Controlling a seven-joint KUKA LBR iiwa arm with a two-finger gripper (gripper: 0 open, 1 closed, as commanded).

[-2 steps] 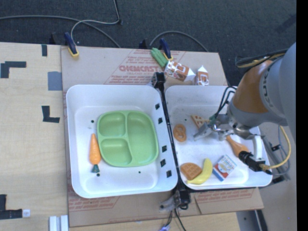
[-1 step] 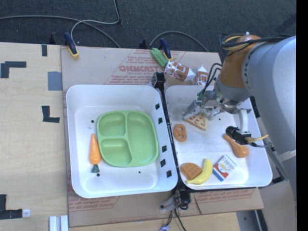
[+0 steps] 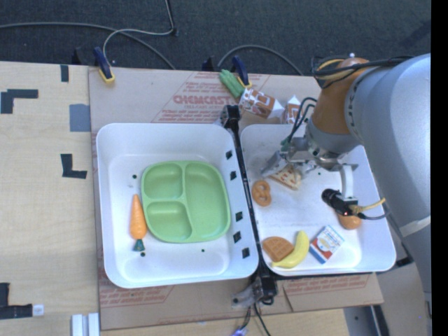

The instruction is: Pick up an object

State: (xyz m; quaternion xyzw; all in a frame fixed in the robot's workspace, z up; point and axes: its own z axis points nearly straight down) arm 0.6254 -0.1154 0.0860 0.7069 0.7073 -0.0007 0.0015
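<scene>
A tan toast slice (image 3: 288, 178) lies flat in the right bin (image 3: 371, 257).

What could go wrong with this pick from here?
1. The gripper sits low over the sandwich piece, near the right bin's back area; a poor approach might just push it rather than grasp it.
2. The small brown pastry lies close by and could get knocked.
3. The arm hides much of that bin, so checking the grasp may be hard.
</scene>
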